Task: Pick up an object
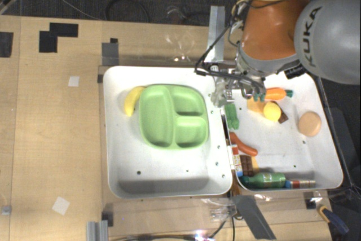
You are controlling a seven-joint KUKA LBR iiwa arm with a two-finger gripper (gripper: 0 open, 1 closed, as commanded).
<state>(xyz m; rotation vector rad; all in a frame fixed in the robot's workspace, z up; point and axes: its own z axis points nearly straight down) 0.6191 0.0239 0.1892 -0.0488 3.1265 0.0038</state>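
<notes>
My gripper [230,93] hangs below the orange wrist band, over the left edge of the right bin [322,121]. Just below it lies a small green cucumber-like piece [231,116], apart from the gripper as far as I can see. To its right are an orange carrot [277,93] and a yellow lemon [272,112] beside a dark brown piece. A tan round bun [309,123] lies further right. A red sausage [243,145] and a green bottle [265,180] lie toward the bin's front.
The left bin [121,166] holds a green divided plate [171,115] with a yellow banana [132,100] at its left side. The wall between the two bins runs right under the gripper. The grey arm covers the right bin's far corner.
</notes>
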